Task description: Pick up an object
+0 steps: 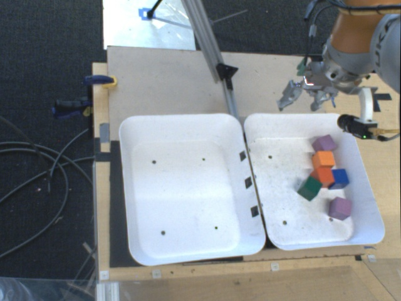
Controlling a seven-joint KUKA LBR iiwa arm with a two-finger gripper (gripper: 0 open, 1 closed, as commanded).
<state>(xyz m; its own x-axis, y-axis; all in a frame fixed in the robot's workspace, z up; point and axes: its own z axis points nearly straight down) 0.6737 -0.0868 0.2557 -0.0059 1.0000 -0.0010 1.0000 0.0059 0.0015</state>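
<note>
While the gripper (305, 97) is being held spread and empty above the right bin (276, 231)'s far rim, nothing is being lifted and the blocks (324, 168) are being left inside that bin.

The tool (305, 98) hangs open above the right bin's (366, 234) far rim.

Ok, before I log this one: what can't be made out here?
- Claw, camera view: small and blurred above the right bin's far rim; nothing legible about its grip.
- Arm: cut off by the top and right edges.
- Lower orange block: partly hidden by the upper orange block; shape unclear.
- Blue block: tucked against the orange ones, its near side hidden.
</note>
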